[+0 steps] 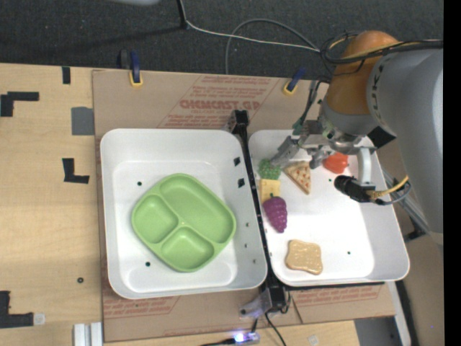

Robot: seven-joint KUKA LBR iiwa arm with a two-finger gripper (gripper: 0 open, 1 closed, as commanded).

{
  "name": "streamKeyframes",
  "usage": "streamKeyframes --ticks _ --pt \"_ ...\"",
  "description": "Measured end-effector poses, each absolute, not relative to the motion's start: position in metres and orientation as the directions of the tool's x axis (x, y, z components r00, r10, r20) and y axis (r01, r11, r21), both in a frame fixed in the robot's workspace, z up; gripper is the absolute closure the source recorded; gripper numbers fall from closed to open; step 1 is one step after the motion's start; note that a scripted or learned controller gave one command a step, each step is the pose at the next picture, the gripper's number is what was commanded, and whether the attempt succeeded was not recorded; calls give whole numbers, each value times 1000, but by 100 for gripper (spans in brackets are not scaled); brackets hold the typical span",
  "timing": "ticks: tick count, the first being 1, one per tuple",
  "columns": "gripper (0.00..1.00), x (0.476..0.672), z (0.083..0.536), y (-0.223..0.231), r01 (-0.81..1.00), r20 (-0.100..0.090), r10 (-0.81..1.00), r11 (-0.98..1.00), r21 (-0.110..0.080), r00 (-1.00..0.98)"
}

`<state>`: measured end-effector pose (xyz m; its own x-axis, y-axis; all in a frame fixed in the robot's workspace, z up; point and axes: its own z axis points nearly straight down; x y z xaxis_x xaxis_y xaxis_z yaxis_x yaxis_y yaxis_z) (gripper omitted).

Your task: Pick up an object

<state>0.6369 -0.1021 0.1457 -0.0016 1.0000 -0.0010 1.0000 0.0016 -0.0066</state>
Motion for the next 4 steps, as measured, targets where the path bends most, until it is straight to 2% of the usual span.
streamKeyframes --ticks 1,2,4 --pt "0 634 103 -98 1000 -3 1000 3 0 -3" --pt "100 635 115 -97 1000 -1 1000 3 0 -3" --pt "100 621 225 -89 1000 0 1000 2 3 -2"
